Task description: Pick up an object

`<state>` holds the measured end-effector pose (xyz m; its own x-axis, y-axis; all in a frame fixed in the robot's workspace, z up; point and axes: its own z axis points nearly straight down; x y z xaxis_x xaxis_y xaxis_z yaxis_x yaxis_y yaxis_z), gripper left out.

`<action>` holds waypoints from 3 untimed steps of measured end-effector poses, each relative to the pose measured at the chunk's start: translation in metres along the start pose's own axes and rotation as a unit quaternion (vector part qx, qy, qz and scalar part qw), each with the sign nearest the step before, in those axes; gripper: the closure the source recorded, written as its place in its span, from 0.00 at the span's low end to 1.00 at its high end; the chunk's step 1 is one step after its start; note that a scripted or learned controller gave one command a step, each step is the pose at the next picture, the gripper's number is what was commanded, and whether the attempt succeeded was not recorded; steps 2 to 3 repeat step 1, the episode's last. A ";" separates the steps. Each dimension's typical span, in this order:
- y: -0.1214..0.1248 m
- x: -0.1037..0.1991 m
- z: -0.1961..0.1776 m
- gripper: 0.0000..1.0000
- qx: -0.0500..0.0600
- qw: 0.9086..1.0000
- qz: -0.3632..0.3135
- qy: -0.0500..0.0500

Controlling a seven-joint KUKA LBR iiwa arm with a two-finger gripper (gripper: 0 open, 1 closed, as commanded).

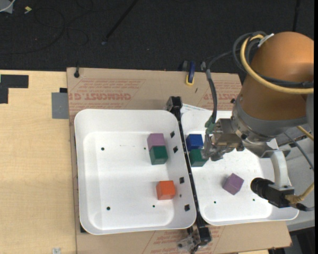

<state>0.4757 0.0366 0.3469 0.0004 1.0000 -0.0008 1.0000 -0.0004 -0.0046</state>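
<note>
1. Camera view: the gripper point(212, 148) is low in the right bin point(254, 216), beside the blue cube point(194, 141) and green cube point(197, 159).
2. Jaw state: cannot tell.
3. Risk: the cubes sit against the bin wall, so a finger may strike it and miss.

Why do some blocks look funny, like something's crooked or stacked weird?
Two things stand out. In the left bin, the light purple block and the green block sit pressed together. In the right bin, the purple block lies turned at an angle, unlike the squarer-sitting orange block. Nothing looks spilled or broken.
</note>
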 end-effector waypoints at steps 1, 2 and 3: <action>0.005 0.004 -0.005 1.00 -0.001 1.000 0.000 0.000; 0.005 0.004 -0.005 1.00 -0.001 1.000 0.000 0.000; 0.005 0.004 -0.005 1.00 -0.001 1.000 0.000 0.000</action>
